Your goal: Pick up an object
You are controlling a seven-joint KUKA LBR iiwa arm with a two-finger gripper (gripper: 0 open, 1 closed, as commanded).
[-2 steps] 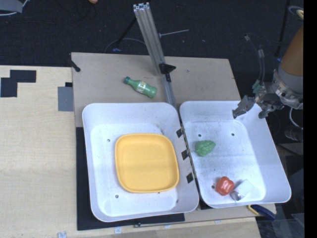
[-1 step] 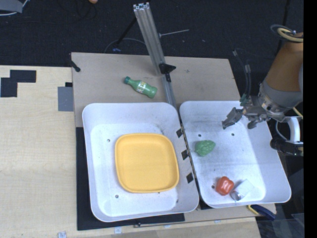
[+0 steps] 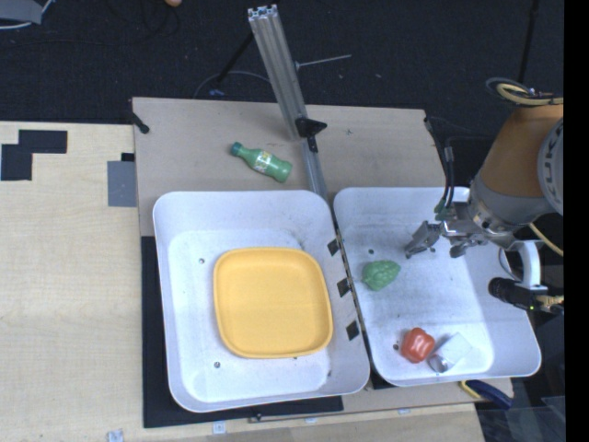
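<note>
At the near edge of the right bin [image 3: 515, 362] sit a red pepper [image 3: 417, 343] and a small clear wrapper [image 3: 453, 350] just beside it, close to the rim, and a green leafy toy [image 3: 380, 273] lies farther in, near the left wall, with bare white floor to its right. The left bin [image 3: 175, 247] holds a yellow square plate [image 3: 272, 301] with a strip of room all round it. Farther back, the gripper [image 3: 440, 240] hangs over the right bin with its fingers apart and nothing between them, and a green bottle [image 3: 261, 161] lies on its side on the bench [image 3: 368, 145] behind the bins.
</note>
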